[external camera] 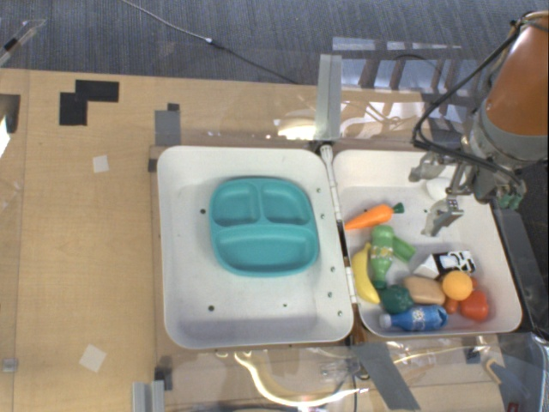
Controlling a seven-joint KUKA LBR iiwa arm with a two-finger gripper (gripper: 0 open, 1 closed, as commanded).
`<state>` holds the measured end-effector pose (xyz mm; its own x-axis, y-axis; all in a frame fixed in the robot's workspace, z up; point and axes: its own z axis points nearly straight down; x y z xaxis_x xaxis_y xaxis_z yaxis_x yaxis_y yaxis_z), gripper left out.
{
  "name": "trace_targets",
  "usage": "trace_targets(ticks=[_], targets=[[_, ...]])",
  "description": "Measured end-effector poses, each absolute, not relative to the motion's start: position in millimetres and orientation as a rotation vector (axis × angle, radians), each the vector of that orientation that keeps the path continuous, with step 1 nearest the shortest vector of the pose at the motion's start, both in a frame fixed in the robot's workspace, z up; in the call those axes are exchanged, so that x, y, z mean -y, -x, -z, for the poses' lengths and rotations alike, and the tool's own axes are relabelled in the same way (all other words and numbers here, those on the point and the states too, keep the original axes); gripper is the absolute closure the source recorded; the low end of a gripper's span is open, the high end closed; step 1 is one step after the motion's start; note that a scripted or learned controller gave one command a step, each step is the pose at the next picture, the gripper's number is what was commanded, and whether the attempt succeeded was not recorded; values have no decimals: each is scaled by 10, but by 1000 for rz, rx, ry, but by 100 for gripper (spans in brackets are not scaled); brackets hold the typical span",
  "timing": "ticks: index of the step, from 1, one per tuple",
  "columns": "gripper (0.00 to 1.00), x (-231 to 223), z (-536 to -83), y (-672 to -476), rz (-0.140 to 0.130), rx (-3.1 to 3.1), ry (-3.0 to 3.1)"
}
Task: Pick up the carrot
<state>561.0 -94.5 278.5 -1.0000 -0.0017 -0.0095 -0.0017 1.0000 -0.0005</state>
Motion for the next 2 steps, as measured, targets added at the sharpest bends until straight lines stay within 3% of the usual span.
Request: trace_targets(ticks=[1, 2], targets=[[0, 928, -1753, -6040, -3, -3141, 50], [0, 1344, -893, -5976, 1, -3129, -21]])
